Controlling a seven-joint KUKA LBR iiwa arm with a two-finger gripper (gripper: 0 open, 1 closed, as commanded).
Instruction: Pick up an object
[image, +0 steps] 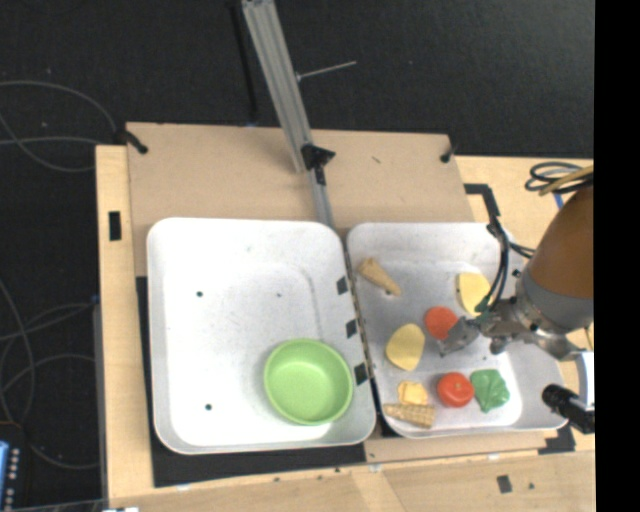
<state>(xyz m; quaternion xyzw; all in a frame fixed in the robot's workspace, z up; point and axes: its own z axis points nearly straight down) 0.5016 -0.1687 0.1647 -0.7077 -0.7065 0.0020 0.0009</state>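
The right bin (420, 240) holds several small toy foods. An orange-red ball (439, 321) lies mid-bin, with a pale yellow slice (470, 292) behind it and a yellow piece (405, 346) to its left. At the front are a red tomato (455, 389) and a green pepper (489, 389). My gripper (473, 343) hangs over the bin between the orange-red ball and the green pepper, just above the tomato. Its two dark fingers are spread open, and I see nothing between them.
A tan cone-shaped piece (378, 277) lies at the right bin's back left. A yellow block (412, 392) and a waffle piece (412, 414) sit at its front edge. The left bin (220, 280) holds a green bowl (308, 381). A metal post (285, 90) rises behind the bins.
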